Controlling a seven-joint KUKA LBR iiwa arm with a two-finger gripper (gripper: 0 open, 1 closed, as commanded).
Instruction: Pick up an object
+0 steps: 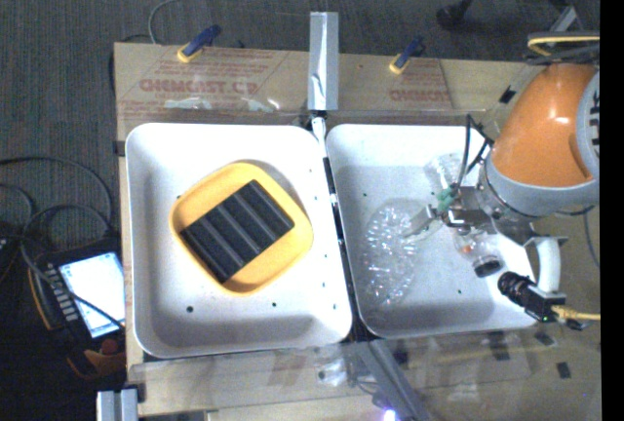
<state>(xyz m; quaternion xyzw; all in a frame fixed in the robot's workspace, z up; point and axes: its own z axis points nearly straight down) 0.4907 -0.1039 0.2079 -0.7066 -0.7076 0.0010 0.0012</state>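
A yellow block with a black ribbed top [242,226] lies tilted in the middle of the left bin [156,312]. In the right bin [429,312] a crumpled clear plastic piece [390,248] lies left of centre. A second clear piece [446,170] sits near the bin's back right. My gripper [444,210] hangs low over the right bin, between the two clear pieces and just right of the larger one. The orange-banded arm [546,141] covers the bin's right side.
A metal strip [323,58] runs back from the divide between the bins. Two blue-and-yellow clamps [198,43] [407,54] hold the board behind them. A tablet and cables [83,287] lie on the floor at the left.
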